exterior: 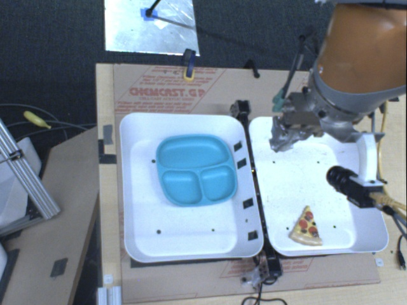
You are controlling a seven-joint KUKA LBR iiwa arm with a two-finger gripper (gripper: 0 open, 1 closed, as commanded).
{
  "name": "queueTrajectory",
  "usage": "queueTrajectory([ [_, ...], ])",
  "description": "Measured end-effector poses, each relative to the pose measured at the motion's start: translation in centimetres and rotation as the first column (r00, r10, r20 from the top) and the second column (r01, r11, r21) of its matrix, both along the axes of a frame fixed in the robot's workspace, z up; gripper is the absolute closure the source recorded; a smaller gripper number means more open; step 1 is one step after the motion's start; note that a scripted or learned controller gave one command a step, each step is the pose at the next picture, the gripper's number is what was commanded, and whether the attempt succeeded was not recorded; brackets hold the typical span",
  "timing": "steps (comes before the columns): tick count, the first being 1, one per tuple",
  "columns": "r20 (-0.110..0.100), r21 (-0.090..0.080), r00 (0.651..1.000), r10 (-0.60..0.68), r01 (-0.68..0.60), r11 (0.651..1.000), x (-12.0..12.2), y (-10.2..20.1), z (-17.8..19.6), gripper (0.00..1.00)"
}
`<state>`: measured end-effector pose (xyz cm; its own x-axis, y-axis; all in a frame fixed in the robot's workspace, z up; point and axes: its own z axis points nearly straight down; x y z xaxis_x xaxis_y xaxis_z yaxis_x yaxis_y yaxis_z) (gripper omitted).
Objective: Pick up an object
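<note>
Pizza slice (pixel 306 227): toy wedge, lay flat in right bin (pixel 280 189), near front edge. Judged light, rigid plastic, slick on top, not fragile; low profile, best pinched across the narrow sides near the crust. Gripper (pixel 280 142): hung over the same bin's rear corner, well apart from slice; finger spread could not be told. Blue divided plate (pixel 194 169): sat in left bin (pixel 140 202).

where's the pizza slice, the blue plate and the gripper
pizza slice (pixel 306 227), camera view, middle of its topping
blue plate (pixel 196 169), camera view, centre ridge between compartments
gripper (pixel 280 142), camera view, at its fingertips
</note>
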<state>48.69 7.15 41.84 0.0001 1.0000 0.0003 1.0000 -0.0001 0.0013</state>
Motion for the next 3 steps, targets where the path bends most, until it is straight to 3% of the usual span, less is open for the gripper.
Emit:
queueTrajectory([
  [1,0.004,0.001,1.0,0.005,-0.005,1.0,0.0,0.9,2.7,1.0],
  [2,0.001,0.002,1.0,0.011,-0.011,1.0,-0.1,8.3,1.9,1.0],
  [3,0.008,0.001,1.0,-0.004,0.004,1.0,0.0,2.2,8.2,1.0],
])
